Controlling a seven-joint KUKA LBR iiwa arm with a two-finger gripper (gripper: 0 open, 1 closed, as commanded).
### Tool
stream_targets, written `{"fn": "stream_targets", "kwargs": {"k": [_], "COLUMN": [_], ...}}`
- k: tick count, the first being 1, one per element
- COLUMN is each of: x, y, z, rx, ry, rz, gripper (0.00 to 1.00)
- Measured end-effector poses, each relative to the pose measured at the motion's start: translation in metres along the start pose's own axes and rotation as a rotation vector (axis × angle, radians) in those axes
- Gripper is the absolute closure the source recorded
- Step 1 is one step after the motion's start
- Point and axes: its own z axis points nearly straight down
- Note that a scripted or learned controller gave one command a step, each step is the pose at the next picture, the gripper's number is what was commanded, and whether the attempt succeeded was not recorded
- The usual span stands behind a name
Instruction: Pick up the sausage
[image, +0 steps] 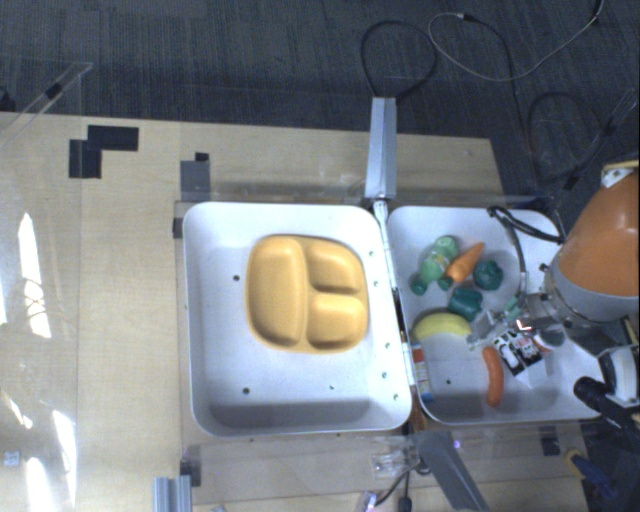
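Camera view: my gripper (508, 335) hovers at the sausage's (493, 377) twelve o'clock — jaw state unclear, I cannot tell — positioned to descend.

One camera looks down on the bench (120, 330) from above, at a slant, and it is fixed. It faces toward the far edge, where the dark floor (200, 50) with cables fills the top strip of the picture. Both white bins fit inside the frame: the left bin (215, 400) sits near the middle and the right bin (445, 405) lies toward the right side. The arm (605, 255) enters from the right edge, cut off by the frame. The camera stands fairly far away, so small things in the right bin are perhaps not sharp enough to read well.
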Motion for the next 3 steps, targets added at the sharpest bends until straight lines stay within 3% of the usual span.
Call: {"fn": "stream_targets", "kwargs": {"k": [1,2,3], "x": [0.014,-0.017,-0.035], "y": [0.002,0.017,0.010], "z": [0.049,0.067,0.068], "rx": [-0.001,-0.054,-0.045], "ry": [0.000,-0.007,-0.018], "rz": [-0.125,-0.163,-0.191], "gripper": [0.00,0.00,0.00]}}
